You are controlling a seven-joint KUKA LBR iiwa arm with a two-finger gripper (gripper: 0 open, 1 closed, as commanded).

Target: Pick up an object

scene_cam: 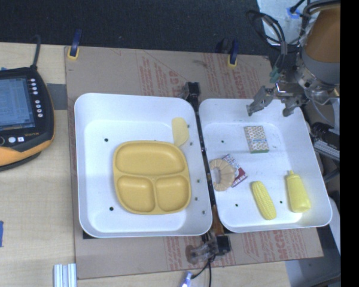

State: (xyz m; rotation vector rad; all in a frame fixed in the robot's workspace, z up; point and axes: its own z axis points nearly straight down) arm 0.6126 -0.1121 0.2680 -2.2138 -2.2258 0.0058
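Objects for picking are seen scattered in the right bin, below the spread fingers of the gripper, which is poised over that bin's far edge with nothing held between them. Nearest beneath the fingers, a small patterned packet is laid flat — its print too small to be read. Farther from the fingers, toward the near rim, a corn cob and a yellow mustard bottle are set side by side, apart from each other. Off to the fingers' lower left, a round bagel-like piece is rested on a red-and-white wrapper by the bin's inner wall. Across the divide, the left bin is occupied by a yellow sectioned plate, with a pale yellow piece just beyond its corner. A teach pendant is laid on the bench — screen text illegible. Faint red lettering on the cardboard cannot be read.
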